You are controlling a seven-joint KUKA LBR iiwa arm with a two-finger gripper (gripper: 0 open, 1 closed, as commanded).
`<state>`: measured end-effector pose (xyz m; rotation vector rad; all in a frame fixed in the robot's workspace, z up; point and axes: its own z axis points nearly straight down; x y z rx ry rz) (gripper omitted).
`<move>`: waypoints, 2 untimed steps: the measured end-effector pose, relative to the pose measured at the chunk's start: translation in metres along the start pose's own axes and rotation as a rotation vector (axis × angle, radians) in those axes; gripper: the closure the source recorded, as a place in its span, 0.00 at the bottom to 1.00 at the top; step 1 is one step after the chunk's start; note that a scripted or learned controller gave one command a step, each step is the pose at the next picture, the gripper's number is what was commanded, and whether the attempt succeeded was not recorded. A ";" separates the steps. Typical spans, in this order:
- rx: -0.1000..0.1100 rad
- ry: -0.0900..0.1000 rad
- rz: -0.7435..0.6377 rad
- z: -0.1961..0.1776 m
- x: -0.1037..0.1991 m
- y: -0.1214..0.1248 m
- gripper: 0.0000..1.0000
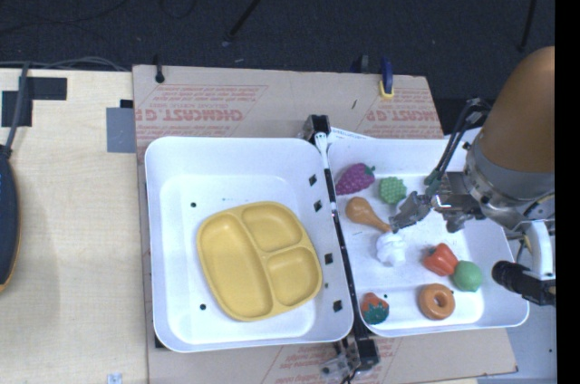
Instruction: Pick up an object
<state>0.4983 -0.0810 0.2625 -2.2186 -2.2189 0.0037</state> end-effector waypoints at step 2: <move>-0.007 0.002 -0.009 -0.077 0.096 -0.020 1.00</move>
